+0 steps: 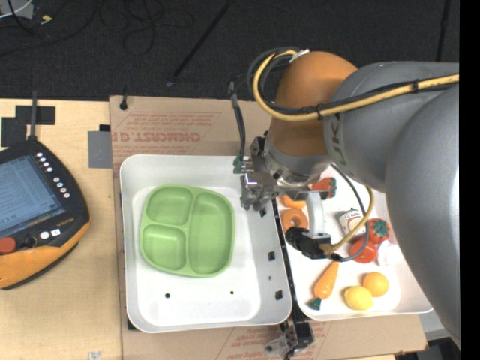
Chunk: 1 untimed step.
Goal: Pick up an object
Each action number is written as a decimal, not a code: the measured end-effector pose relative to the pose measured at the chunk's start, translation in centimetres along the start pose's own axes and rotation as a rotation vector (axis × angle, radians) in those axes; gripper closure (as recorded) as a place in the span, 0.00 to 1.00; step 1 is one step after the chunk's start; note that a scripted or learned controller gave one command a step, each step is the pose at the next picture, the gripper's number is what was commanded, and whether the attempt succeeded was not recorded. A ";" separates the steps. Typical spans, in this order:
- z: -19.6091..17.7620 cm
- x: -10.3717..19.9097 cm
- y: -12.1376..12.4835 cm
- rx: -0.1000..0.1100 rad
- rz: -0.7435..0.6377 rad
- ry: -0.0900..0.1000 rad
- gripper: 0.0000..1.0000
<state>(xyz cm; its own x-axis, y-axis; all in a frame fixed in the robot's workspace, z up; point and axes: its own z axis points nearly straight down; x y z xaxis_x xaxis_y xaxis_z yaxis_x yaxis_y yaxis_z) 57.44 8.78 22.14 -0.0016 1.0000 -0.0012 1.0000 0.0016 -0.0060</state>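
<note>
The grey robot arm with its orange band [311, 103] reaches in from the right and covers much of the right side, with yellow and black cables looped round its wrist. Under it lies the tan cardboard-covered bench [75, 291], which bears two shallow white plastic bins side by side. The left bin [247, 291] holds a light green plastic plate with three compartments [187, 231], lying flat towards that bin's left half. The right bin [409, 298] is partly hidden beneath the arm. On the bench well to the left rests a grey and orange handheld control pendant with a screen [30, 208]. The dark metal gripper [257, 188] hangs over the meeting of the two bins, at the right edge of the left bin and just beside the plate's right rim; whether it is open or closed cannot be told, and nothing is seen held in it. The things to pick are all in the right bin: a red toy tomato with a green top [369, 240], an orange toy carrot [327, 277] lying aslant, a round orange fruit [376, 283] touching a yellow lemon [358, 298], and a small white bottle [351, 220] near the tomato.
</note>
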 end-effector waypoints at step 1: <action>-1.5 0.5 1.2 -0.004 0.001 0.001 1.00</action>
